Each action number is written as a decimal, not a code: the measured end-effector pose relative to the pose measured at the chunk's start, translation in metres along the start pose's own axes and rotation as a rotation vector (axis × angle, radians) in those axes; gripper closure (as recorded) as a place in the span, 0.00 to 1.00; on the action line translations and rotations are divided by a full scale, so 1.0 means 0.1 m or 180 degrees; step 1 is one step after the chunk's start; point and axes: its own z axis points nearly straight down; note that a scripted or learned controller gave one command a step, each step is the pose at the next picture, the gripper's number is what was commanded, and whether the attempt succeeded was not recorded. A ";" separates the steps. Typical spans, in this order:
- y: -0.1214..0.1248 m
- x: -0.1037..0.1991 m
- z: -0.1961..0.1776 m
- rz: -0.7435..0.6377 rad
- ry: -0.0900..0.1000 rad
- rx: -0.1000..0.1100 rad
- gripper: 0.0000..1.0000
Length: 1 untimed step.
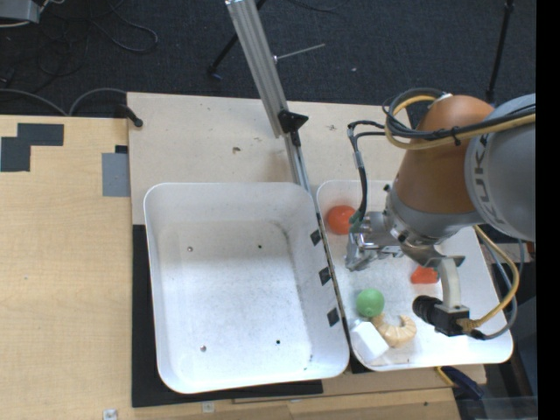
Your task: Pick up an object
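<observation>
In the right bin (495,346) my gripper (360,247) hangs low near the left wall, under the grey arm with its orange band. An orange ball (338,218) lies just up and left of the gripper, close to it. A green ball (369,302) sits below the gripper. A tan, lumpy object (400,329) rests against a white block (369,340) at the bin's front. A small red piece (424,276) lies to the right, partly under the arm. Nothing can be seen held in the gripper.
The left bin (166,234) is large and white, with a few dark specks. A slanted aluminium rail (262,68) runs down to the divider between the bins. A black fitting with cables (440,314) hangs from the arm over the right bin's front.
</observation>
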 end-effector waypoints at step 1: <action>-0.06 0.63 0.00 -0.0007 0.0002 0.0002 1.00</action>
